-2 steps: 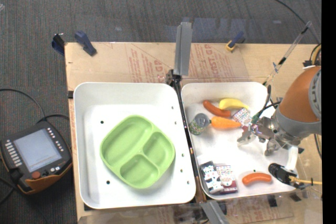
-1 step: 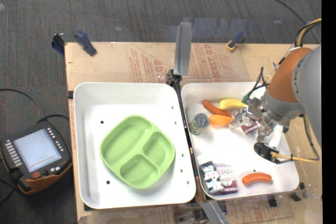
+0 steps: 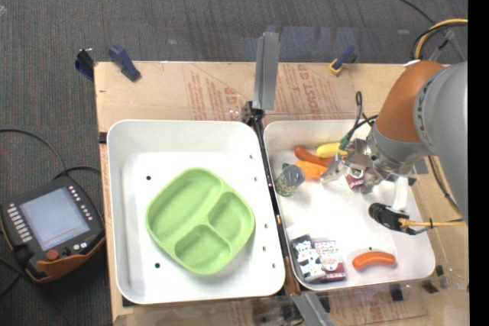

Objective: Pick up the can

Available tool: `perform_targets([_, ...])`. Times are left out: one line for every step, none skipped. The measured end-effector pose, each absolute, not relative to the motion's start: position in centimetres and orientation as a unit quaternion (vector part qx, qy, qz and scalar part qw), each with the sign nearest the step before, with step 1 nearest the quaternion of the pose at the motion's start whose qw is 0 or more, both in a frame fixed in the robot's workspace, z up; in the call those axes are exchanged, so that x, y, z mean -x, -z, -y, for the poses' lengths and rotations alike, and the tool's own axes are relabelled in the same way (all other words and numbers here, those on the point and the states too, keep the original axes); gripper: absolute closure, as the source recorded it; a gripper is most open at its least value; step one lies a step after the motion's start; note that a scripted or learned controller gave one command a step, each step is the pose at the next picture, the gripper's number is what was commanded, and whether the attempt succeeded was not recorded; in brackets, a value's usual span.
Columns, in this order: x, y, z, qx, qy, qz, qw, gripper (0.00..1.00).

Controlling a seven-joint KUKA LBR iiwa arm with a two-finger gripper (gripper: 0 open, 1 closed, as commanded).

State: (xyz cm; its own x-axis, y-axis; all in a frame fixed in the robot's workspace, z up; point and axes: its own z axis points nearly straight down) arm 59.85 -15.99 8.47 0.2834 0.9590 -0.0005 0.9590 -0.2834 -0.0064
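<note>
Can point(image 3: 290, 180) lies on its side at the left edge of the right bin point(image 3: 425, 256), just beside a carrot point(image 3: 312, 166). Gripper point(image 3: 350, 169) hovers right of it (finger state: cannot tell). Green plate point(image 3: 200, 220) in left bin point(image 3: 122, 164).

Green tray point(image 3: 200, 220): smooth matt plastic, lying in the left bin point(image 3: 126, 164), itself smooth white plastic with slight sheen. Can point(image 3: 289, 180), right of the tray: metal with a printed wrap. Worktop point(image 3: 176, 91): matt brown cardboard, printed red. Floor point(image 3: 229, 4) beyond the tray: rough grey carpet.
</note>
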Motion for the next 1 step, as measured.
perform_targets([-56.0, -8.44, 18.92, 0.866, -0.0027, 0.5, 0.004, 0.0])
